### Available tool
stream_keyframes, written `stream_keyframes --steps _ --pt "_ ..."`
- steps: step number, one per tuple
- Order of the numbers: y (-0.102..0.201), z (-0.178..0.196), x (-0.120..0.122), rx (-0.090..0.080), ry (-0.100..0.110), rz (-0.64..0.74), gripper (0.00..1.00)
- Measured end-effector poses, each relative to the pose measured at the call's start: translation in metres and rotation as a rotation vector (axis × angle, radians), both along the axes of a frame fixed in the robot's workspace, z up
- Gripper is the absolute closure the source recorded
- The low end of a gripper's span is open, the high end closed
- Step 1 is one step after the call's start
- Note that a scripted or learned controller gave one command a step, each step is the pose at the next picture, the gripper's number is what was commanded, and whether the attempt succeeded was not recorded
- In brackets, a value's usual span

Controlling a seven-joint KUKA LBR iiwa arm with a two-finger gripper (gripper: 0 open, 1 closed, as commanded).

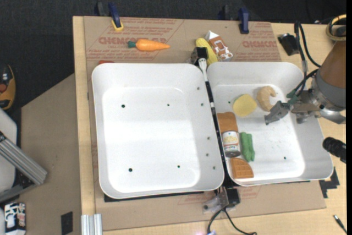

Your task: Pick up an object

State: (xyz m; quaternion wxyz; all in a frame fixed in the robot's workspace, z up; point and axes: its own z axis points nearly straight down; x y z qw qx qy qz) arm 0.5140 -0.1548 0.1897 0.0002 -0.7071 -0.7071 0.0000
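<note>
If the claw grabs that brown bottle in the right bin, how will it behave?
The brown bottle lies on its side, so it may roll if nudged. It looks rigid, likely to slip unless pinched across its width. The green item alongside may shift too.

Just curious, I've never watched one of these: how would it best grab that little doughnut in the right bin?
Probably from above, jaws across the doughnut from opposite outer edges. It seems to lie flat and round, so any angle works, though the yellow piece sits close on its left.
</note>
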Motion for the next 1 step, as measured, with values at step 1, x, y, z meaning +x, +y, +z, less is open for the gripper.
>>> stream_keyframes --steps 1 --pt "0.0471 -0.08 0.03 0.004 0.008 0.005 0.0"
